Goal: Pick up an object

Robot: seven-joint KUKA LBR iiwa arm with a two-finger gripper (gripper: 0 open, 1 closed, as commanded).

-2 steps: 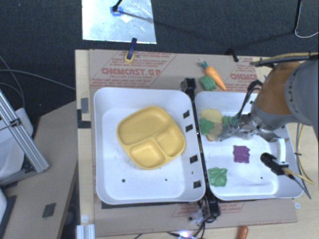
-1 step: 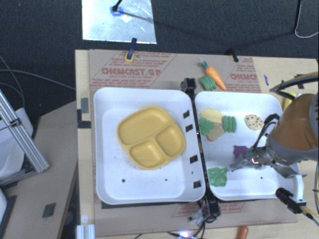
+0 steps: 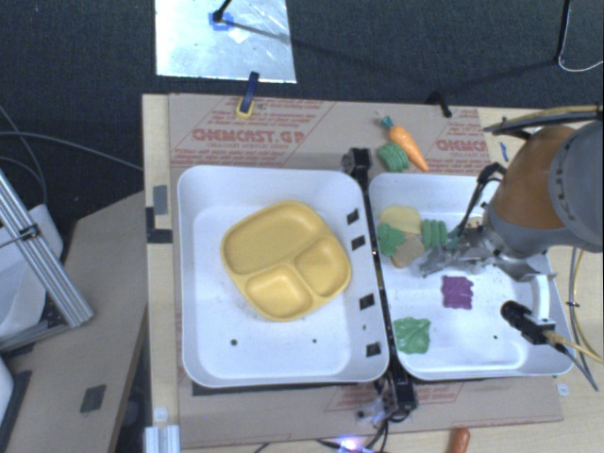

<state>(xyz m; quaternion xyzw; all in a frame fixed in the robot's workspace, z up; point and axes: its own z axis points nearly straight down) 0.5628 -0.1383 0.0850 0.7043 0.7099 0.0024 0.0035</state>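
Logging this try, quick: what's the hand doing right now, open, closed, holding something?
Hand: cannot be told; it sits low in the right bin beside the pile of toy food.

A bulky grey arm (image 3: 578,189) is seen, with a broad orange band (image 3: 525,189) wrapped around a rounded segment above the wrist. Below the band a grey housing is fitted. A thin black cable (image 3: 477,196) is looped along the wrist. The gripper (image 3: 444,253) is made of dull grey metal. A black bracket (image 3: 525,321) is mounted beneath the housing.
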